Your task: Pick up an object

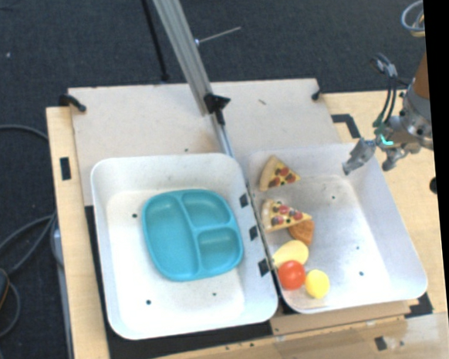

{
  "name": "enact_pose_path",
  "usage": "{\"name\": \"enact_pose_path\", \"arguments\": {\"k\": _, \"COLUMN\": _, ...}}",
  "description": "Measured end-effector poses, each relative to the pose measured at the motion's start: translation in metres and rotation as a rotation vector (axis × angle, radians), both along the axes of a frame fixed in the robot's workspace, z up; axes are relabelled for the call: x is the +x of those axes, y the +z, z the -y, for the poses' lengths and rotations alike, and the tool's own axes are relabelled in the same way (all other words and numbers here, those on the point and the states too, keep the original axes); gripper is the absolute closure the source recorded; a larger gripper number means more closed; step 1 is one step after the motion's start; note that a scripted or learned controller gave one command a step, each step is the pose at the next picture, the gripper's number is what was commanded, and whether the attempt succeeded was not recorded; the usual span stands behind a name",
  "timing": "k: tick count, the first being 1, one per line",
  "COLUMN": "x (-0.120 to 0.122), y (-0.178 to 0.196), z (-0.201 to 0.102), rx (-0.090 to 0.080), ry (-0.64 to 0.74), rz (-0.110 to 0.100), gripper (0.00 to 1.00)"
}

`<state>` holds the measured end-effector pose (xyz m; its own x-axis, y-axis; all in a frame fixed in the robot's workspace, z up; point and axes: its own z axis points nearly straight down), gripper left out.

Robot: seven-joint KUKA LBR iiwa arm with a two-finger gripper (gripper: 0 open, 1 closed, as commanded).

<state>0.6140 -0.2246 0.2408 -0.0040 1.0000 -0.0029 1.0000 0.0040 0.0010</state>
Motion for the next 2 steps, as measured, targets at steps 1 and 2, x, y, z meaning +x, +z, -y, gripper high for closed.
{"name": "enact_pose_path", "arguments": {"k": 1, "x": 0.006, "y": -0.045, "z": -0.004, "rx": 0.001, "ry": 0.001, "rz": -0.003, "gripper": 0.00}}
{"name": "enact_pose_path", "arguments": {"k": 2, "x": 0.010, "y": -0.088, "z": -0.003, "rx": 0.001, "ry": 0.002, "rz": -0.003, "gripper": 0.00}}
